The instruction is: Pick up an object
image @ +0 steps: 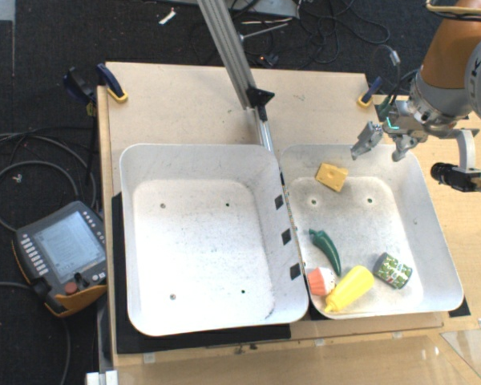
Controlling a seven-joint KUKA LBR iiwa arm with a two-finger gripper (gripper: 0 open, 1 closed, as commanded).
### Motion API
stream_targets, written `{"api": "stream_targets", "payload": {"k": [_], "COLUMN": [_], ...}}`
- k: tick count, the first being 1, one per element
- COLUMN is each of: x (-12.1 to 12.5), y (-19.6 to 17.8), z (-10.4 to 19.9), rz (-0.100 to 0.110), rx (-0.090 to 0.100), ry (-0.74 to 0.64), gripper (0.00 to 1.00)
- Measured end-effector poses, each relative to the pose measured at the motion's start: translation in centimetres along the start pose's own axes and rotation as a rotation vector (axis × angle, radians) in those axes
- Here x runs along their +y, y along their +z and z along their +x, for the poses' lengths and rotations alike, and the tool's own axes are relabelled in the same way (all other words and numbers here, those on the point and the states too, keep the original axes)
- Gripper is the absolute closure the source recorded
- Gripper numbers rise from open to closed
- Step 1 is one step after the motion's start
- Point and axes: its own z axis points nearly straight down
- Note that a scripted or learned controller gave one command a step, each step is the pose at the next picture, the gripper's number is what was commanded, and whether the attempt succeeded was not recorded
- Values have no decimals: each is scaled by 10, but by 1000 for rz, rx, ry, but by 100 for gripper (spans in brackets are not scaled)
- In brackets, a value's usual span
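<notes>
My claw (382,144): spread open, nothing between its fingers, above right white bin (433,239) far rim | nearest item: yellow cheese-like wedge (332,176), apart from claw

Arm (457,46) cut off by right and top edges, only orange band and wrist visible. Red-white item (321,278) partly hidden under yellow object (349,288), type unclear. Green can (394,270) label too small to read. Counter (224,103) near edge cropped at bottom. Pendant (60,251) screen unreadable.
</notes>
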Motion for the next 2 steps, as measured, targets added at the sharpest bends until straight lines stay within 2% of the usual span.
{"api": "stream_targets", "payload": {"k": [1,2], "x": [1,-1], "y": [-3,40], "z": [0,5], "rz": [-5,-1], "rx": [-2,-1], "ry": [-2,-2], "gripper": [0,0]}}
